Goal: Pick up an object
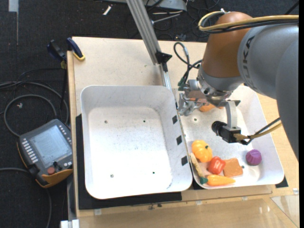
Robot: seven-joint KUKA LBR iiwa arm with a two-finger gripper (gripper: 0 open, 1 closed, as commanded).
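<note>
My gripper point(186, 104) hangs low over the far left corner of the right bin point(266, 127), close to the wall shared with the left bin point(128, 141). An orange object point(206, 108) peeks out just right of the gripper, mostly hidden under the wrist; whether it is touched cannot be told. Toward the near end of the right bin lie a yellow-orange pepper point(202, 151), a red pepper point(216, 165), an orange block point(233, 167), a carrot point(221, 180) and a purple piece point(253, 157).
A black unit point(226, 131) hangs from the wrist over the middle of the right bin. An aluminium strut point(145, 27) slants down to the bins' far edge. A teach pendant point(45, 148) lies on the floor at left. A clamp point(72, 49) grips the bench corner.
</note>
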